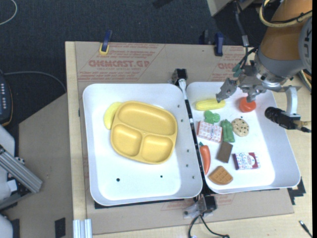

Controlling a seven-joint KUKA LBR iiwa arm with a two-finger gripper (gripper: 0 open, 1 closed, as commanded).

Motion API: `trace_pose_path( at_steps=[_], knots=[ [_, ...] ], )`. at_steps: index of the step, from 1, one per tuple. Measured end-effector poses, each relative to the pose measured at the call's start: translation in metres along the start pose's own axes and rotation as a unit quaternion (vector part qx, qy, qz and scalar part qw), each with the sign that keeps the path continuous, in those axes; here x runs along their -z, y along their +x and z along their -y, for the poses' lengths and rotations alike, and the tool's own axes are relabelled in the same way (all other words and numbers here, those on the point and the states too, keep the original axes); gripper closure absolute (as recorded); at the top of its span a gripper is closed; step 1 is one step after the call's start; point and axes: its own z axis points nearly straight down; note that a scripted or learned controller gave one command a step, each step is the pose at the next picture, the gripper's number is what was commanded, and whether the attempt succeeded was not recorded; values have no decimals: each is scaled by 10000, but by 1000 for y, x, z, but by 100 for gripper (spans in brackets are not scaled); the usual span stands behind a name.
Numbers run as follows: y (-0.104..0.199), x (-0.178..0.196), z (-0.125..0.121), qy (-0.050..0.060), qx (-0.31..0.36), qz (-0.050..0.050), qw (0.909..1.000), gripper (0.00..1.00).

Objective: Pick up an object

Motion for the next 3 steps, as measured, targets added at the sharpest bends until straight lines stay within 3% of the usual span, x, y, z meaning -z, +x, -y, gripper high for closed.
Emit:
trace_pose_path(
  at_steps=[2,3],
  knots=[
    [-3,-120,-3,44,-3,-9,10000,0],
    [-3,-142,-2,15,0,-4,10000,0]
  ],
)
